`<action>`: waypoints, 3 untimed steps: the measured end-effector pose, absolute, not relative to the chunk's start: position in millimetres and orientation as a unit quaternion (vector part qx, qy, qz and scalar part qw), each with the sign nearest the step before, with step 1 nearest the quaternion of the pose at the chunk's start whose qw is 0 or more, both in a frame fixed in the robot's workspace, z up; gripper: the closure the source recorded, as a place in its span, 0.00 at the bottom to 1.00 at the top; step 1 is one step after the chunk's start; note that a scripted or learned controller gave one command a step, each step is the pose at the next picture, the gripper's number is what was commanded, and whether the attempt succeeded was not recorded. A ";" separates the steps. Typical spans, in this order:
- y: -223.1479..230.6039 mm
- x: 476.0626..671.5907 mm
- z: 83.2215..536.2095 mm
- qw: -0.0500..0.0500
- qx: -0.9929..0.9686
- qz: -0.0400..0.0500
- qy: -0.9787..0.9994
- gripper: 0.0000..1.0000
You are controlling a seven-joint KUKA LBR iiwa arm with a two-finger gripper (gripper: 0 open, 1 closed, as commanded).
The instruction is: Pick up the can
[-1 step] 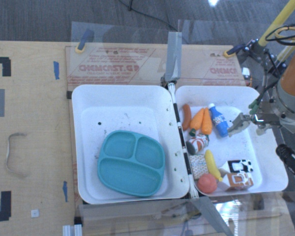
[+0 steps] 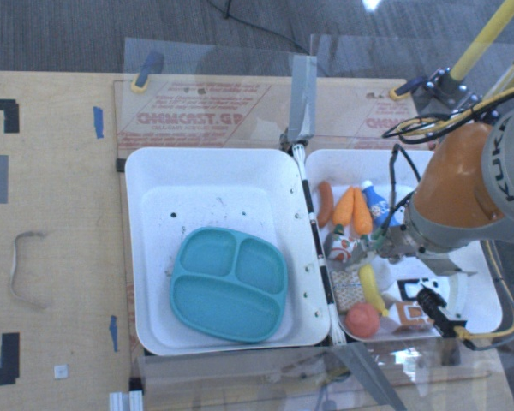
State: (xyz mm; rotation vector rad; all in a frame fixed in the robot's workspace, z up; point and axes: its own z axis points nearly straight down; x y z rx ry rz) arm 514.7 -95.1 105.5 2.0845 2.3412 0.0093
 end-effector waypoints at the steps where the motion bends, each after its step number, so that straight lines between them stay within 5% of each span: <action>1: -168.7 506.4 180.8 0.001 0.622 0.000 0.783 0.00; 2: -160.8 484.1 89.6 0.005 0.702 0.005 0.713 0.00; 3: -216.2 508.3 89.7 -0.003 0.698 0.006 0.716 0.00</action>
